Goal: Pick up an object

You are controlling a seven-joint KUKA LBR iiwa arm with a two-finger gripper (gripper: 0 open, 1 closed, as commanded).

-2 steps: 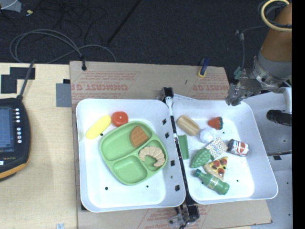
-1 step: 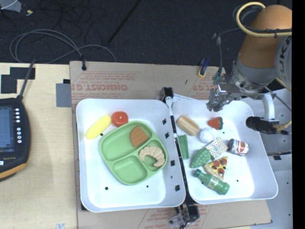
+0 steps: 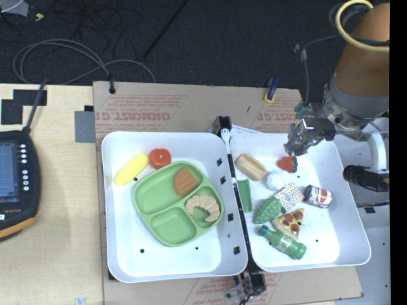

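The pincer [image 3: 296,146] hangs over the right bin [image 3: 346,250]; if it is apart or together I cannot tell. A small red object [image 3: 287,164] lies just below its tip.

Arm [image 3: 359,56] gets chopped off by the top and right edges, so not much of it to go on. The gripper [image 3: 297,146] is a dark blur, can't make out the fingers at all. Just below it there's a small red thing [image 3: 287,164], too tiny to say what it is. The handheld controller [image 3: 16,183], way off to the far side, is cut by the left edge.
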